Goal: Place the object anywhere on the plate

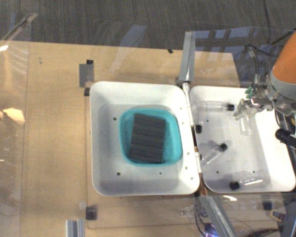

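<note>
A: While the arm (291,63) reaches in from three o'clock, where does its end effector (247,104) sit?

B: Over the right bin (278,181), near that bin's upper middle. Its fingers are small and pale against the white floor, so I cannot tell whether they are apart or together. Nothing can be seen between them, so I would not call anything held.

A: What lies closest to it?

B: Three clear tubes with black caps lie in the same bin. One tube (218,105) is just beside the end effector, at about nine o'clock from it, lying roughly east to west with its cap at the near end. A second tube (213,152) is at about seven o'clock, tilted diagonally. A third tube (246,182) is near the bin's lower edge at six o'clock, lying almost level.

A: And the plate?

B: The teal plate (173,152) sits in the middle of the left bin (103,132), well apart from the end effector, at about eight o'clock from it. A dark ridged block (148,138) already rests on it, its long axis running nearly twelve to six.

A: So what does the coming move turn on?

B: My judgement: which object is meant is unclear. If a tube, the plate lies leftward across the divider (191,132) between the bins on the surface (49,132).
</note>
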Controlling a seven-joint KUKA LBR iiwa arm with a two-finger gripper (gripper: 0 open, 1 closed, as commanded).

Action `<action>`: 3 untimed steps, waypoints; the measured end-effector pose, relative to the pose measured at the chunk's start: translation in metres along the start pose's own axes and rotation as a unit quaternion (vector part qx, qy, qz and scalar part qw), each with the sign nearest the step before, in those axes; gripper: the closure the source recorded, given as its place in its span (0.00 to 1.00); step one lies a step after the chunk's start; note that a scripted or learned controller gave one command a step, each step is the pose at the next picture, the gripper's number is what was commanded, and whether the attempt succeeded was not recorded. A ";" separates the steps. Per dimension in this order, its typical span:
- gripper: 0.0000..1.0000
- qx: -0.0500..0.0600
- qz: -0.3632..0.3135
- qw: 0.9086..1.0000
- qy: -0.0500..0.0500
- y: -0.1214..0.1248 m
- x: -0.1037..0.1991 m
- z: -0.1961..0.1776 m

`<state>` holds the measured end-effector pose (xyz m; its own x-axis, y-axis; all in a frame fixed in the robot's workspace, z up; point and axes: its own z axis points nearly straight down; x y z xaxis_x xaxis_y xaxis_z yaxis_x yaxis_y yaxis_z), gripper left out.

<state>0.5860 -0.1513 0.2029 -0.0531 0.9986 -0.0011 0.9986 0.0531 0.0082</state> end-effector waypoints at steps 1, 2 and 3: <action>0.00 0.000 0.000 1.000 0.000 0.000 0.000 0.000; 0.00 -0.003 0.053 0.999 -0.002 0.004 -0.035 -0.195; 0.00 -0.002 0.158 0.988 -0.002 -0.034 -0.050 -0.235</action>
<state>0.5527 -0.2027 0.4377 0.2603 0.9655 -0.0022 0.9654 -0.2603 0.0132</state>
